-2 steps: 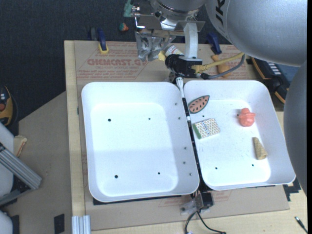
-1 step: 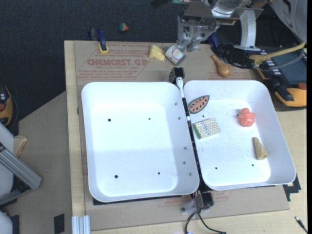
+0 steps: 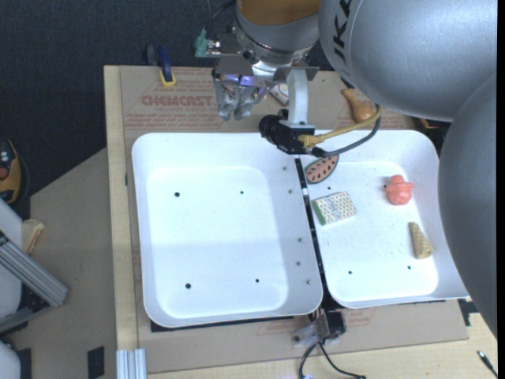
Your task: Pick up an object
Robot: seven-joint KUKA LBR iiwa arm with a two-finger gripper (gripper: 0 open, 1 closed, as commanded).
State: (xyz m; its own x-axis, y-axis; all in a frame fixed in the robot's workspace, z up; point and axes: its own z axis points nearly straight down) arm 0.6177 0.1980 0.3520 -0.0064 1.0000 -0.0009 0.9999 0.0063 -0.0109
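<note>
A: Camera view from above, what do you count on the bench (image 3: 126, 306)?

B: I count two white bins side by side. The left bin (image 3: 213, 306) has only small dark dots on its floor, four in the middle and some more along its right wall. The right bin (image 3: 387, 290) holds four things.

A: Which four?

B: One pink toy (image 3: 398, 190) near the far right corner. One tan cone-like piece (image 3: 420, 240) at the right side, below the pink toy and apart from it. One small green-and-white pad (image 3: 334, 208) with a dotted pattern, close to the wall between the bins. One brown oval piece with dots (image 3: 322, 168), just above the pad, at the far edge of the bin.

A: And the gripper (image 3: 235, 103)?

B: It hangs beyond the far rim of the left bin, over the brown board, well apart from all four things. I see nothing between its fingers, but if they are spread or pressed together I cannot tell, they are too blurred. One arm (image 3: 410, 38), grey with an orange band, reaches in from the right.
</note>
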